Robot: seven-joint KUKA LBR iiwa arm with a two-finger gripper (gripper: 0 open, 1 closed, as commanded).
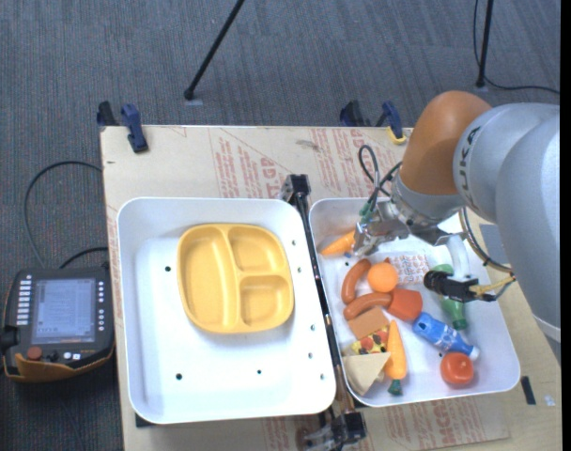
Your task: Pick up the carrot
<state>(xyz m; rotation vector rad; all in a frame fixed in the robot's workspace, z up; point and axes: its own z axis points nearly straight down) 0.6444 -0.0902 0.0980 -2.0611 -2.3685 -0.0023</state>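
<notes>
We see the gripper [364,240] low beside the carrot [339,244], prob. lining up a grab; pincer state can't tell.

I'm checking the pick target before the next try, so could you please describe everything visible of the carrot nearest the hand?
The carrot is a small orange toy, smooth and plastic-looking, tapered to a point. It lies tilted in the right bin, by its upper left wall, point toward the left bin. Its thicker end runs under the hand, so whether the two touch is unclear. A sausage lies just below it.
</notes>
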